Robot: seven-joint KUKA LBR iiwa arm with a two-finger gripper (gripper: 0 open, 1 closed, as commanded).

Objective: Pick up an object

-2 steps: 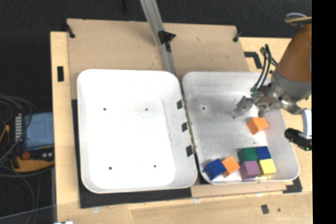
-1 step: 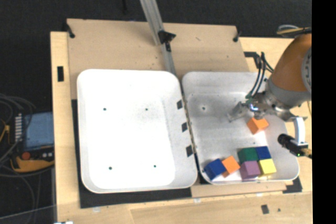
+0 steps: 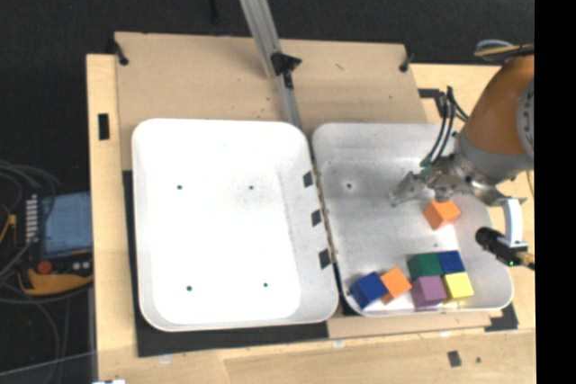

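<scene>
The pincer (image 3: 423, 183), its opening impossible to tell, hangs over the right white shallow bin (image 3: 360, 166) just beside a lone orange cube (image 3: 442, 213), coloured cubes (image 3: 423, 281) crowding the near rim.

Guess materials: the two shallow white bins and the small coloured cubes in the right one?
Shallow white bins: likely moulded plastic, going by the rounded corners and smooth matte surface; the right bin looks scuffed grey. Small coloured cubes: solid, opaque, flat-faced, with even saturated colour and no glare, so painted wood or foam; the camera view cannot settle which.
</scene>
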